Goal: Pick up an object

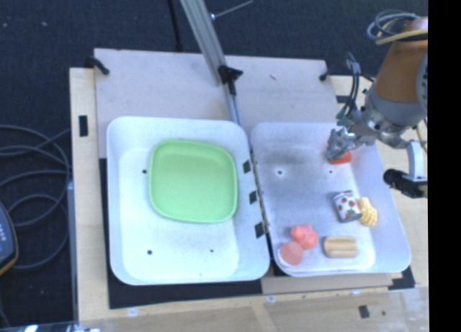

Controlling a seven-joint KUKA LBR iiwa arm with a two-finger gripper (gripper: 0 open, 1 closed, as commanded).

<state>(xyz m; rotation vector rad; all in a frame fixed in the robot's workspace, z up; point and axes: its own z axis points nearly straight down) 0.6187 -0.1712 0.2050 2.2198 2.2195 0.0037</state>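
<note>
My gripper (338, 148) hangs low over the upper right part of the right bin (302, 179), right on top of a small orange-red object (343, 156) that peeks out under its tips. Further down the right bin lie a white and red patterned block (346, 206), a yellow corn-like piece (368, 212), a pink lumpy toy (305, 235), a flat salmon disc (291, 253) and a tan bun-like piece (340, 247). Whether the orange-red object is between the fingers is hidden by the gripper body.
The left bin (126, 201) holds a square green plate (194, 181). A metal pole (202, 24) slants from the top down to the divide between the bins. Cables lie off the bench at the left.
</note>
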